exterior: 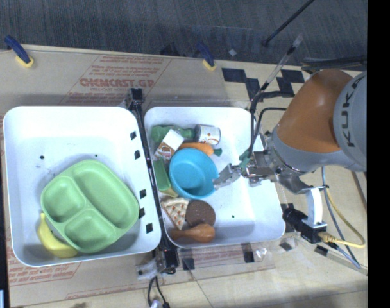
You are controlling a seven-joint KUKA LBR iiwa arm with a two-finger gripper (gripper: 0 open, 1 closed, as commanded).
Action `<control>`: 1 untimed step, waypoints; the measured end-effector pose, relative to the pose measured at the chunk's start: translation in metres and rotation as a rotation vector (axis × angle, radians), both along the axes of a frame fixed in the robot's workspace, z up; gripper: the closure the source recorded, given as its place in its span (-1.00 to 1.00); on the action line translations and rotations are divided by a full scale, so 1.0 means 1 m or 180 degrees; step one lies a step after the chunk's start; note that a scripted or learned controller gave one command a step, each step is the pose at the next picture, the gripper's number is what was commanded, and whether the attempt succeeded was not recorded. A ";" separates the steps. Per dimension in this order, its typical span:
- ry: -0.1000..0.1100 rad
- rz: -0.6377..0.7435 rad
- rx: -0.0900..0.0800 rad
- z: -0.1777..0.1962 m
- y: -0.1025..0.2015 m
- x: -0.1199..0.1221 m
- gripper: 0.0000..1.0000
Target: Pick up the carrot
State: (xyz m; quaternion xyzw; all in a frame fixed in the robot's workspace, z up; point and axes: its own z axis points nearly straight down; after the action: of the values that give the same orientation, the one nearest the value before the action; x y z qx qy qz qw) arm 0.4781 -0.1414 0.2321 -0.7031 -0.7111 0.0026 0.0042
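Observation:
The carrot [197, 148] is an orange piece at the back of the right bin [267, 218], partly hidden behind the rim of a blue bowl [192, 172]. My gripper [224, 175] hangs low over the right bin, just to the right of the blue bowl and close to its rim. It is in front of and to the right of the carrot, about a bowl's width away. Nothing shows in its grasp. The grey arm with the orange band [313, 117] reaches in from the right.
Packed in the right bin are a small can [208, 133], a green packet [159, 134], a snack bag [165, 150], a waffle piece [176, 208], a brown round item [200, 213] and a brownish roll [194, 234]. The left bin [28, 133] holds a green divided plate [89, 204] over a yellow item [50, 240].

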 end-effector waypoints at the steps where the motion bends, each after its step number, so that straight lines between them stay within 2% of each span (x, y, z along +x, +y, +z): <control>1: -0.0012 0.0015 -0.0010 0.001 -0.033 0.135 -1.00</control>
State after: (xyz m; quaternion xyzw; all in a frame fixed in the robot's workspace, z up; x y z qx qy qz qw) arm 0.6133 -0.1742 0.2327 -0.7014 -0.7127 0.0024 0.0018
